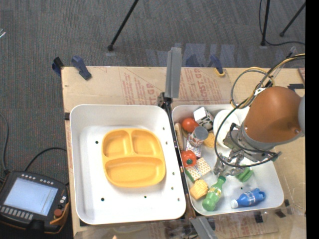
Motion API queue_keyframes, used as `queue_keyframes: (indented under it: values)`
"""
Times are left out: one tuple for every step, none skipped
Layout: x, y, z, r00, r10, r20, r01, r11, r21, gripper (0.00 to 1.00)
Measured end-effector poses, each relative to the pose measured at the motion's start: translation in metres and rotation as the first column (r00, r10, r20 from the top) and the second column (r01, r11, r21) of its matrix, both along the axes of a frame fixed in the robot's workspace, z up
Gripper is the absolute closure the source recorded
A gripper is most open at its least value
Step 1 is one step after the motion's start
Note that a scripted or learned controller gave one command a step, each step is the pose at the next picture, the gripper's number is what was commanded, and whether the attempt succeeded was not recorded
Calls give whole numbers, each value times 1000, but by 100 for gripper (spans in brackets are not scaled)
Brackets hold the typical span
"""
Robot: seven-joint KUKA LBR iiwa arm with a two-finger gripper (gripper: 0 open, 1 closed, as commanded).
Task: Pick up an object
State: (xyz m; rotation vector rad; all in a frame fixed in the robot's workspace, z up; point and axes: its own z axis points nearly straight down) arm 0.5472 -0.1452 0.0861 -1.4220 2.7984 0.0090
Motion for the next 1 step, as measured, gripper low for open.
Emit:
queue_keyframes:
  values:
    - [0, -2, 0, 1000, -3, -1, 3, 1000, -3, 0]
